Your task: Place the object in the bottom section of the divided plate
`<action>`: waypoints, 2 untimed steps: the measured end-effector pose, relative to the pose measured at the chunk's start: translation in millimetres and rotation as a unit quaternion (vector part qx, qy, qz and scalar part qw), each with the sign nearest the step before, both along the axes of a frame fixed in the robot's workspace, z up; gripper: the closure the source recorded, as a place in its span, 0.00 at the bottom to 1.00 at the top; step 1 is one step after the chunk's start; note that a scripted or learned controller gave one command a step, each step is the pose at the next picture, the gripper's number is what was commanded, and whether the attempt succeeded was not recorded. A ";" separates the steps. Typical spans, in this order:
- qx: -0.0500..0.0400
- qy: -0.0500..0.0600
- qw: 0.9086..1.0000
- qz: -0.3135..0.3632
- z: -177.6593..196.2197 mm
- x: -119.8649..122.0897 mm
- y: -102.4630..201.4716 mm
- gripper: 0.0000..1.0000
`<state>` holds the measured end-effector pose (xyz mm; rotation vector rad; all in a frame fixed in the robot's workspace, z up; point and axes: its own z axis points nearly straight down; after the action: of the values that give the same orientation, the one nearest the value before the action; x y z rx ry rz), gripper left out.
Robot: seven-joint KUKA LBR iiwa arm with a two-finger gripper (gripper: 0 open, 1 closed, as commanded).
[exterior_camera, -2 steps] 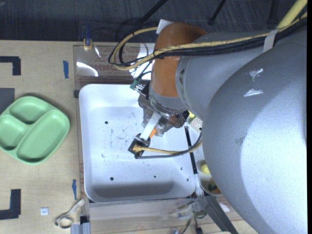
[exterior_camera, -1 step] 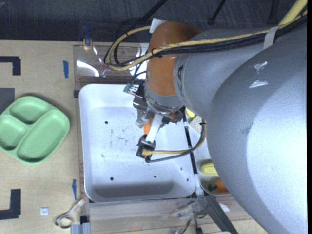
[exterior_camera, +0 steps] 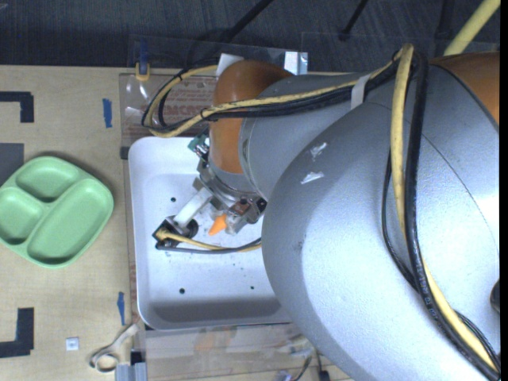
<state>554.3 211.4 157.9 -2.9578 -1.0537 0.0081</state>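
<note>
Nearest the lens, grey arm (exterior_camera: 381,236), bulky, covering the right and lower right, with yellow and black cables (exterior_camera: 394,133) strung along it. Further back, orange band (exterior_camera: 238,109) above the wrist, over the far edge of a white bin (exterior_camera: 159,292). Gripper (exterior_camera: 226,217) lowered into that bin, close to its floor, near the middle. How far open, and whether holding anything: cannot tell, with wrist hardware crowding the tip. Small orange object (exterior_camera: 216,228) low in the bin, right at the gripper's tip, touching it or just beside it; which of the two, not clear. A few dark specks on the bin floor toward the near wall. Left of the bin, on the pale wooden counter (exterior_camera: 71,94), green divided plate (exterior_camera: 105,205): three sections, two small ones on its far and left side, one long one on the side toward the bin. Orange object well apart from the plate. Black corner marks (exterior_camera: 20,105) and a strip of blue tape (exterior_camera: 107,112) on the counter.
</note>
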 end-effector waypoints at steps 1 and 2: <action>0.002 -0.005 1.000 -0.028 -70.6 87.1 6.8 1.00; 0.001 -0.004 0.983 -0.182 -71.6 102.2 13.4 1.00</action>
<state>656.5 224.8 86.3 -3.0991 -0.4979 -0.0051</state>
